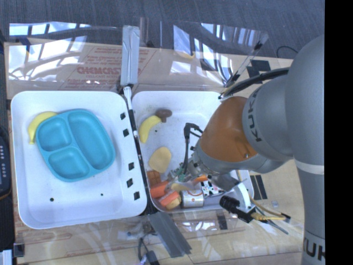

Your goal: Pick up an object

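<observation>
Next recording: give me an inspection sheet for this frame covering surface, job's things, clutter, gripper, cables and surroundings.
Surface: two white bins side by side, left bin and right bin.
Job's things: right bin holds a banana, a pale yellow piece, and orange items near its front corner.
Clutter: blue divided plate in the left bin, lying over a yellow item.
Gripper: gripper low in the right bin, above the front pile; finger state unclear.
Cables: black cable along the arm.
Surroundings: cardboard behind the bins.
</observation>
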`<state>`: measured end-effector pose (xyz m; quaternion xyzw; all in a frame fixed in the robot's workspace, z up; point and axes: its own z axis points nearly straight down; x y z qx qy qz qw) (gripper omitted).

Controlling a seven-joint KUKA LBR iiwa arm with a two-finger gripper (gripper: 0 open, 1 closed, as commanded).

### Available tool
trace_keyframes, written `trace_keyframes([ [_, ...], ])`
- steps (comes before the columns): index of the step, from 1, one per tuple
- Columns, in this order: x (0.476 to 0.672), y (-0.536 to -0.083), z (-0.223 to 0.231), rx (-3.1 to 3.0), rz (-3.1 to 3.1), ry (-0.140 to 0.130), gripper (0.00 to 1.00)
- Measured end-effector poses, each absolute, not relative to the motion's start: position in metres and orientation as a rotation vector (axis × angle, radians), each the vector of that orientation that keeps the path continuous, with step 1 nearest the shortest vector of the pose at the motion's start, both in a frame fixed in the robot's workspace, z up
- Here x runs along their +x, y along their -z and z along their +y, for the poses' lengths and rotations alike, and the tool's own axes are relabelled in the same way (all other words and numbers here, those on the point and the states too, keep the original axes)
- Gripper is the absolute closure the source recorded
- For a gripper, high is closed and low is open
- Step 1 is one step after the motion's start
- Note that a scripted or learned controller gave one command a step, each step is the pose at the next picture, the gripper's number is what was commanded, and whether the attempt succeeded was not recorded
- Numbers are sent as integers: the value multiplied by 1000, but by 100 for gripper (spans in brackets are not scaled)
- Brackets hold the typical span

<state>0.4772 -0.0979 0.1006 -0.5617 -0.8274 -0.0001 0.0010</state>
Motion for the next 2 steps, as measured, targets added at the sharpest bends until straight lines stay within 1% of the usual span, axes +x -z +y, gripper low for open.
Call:
trace_keyframes([
  [1, 483, -132, -126, -1883, -2512, -2, 100],
  [2, 483, -132, -126, -1883, -2512, -2, 0],
])
